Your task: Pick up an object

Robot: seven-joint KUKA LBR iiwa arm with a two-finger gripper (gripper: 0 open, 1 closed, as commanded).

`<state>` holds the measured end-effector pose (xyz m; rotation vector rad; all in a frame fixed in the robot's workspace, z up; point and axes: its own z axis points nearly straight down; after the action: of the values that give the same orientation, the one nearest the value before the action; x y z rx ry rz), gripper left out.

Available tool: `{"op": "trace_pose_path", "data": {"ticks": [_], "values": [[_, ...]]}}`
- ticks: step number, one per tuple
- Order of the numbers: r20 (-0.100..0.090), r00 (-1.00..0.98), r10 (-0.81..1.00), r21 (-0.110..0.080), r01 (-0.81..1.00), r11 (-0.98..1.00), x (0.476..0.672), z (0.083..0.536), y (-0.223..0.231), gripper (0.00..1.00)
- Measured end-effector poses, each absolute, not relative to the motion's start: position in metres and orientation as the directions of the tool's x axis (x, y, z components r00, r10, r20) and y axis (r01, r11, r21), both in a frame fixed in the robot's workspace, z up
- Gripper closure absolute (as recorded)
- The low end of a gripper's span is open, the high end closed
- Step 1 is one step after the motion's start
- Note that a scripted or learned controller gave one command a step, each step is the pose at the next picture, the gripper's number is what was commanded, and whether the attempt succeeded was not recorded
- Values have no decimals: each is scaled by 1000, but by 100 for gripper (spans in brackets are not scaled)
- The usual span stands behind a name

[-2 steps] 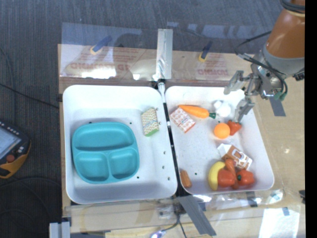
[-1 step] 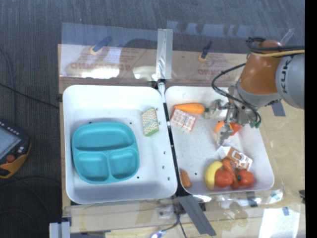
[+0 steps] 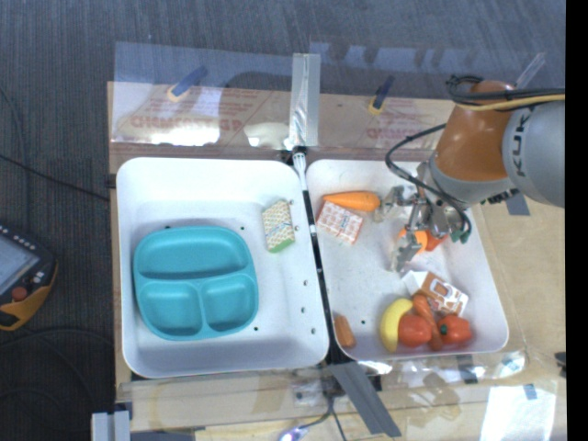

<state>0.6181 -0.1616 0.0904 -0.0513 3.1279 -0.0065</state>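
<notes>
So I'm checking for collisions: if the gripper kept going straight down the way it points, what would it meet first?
Probably the small orange object right at the two-finger gripper, above the right white bin's floor; depth is unclear.

I note a grey arm (image 3: 542, 154) with partial dark lettering, a glossy orange band (image 3: 473, 141), black cables looped alongside, and a metallic gripper (image 3: 418, 232).

The gripper (image 3: 418, 237) sat too small and cluttered to tell how its fingers stood around the small orange object (image 3: 421, 240) there. Behind it, the arm (image 3: 514, 154) was cut off by the right edge. Well below, the red toys (image 3: 432, 329) overlapped into an unreadable heap.
</notes>
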Motion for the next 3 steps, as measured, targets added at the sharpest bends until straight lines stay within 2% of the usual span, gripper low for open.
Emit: {"op": "trace_pose_path", "data": {"ticks": [1, 2, 3], "values": [[-15, -994, 104, -1, 104, 995, 561, 91, -170, 0], [-20, -985, 171, -1, 171, 985, 519, 92, -183, 0], [-14, -925, 379, 1, 379, 925, 578, 91, -164, 0]]}}
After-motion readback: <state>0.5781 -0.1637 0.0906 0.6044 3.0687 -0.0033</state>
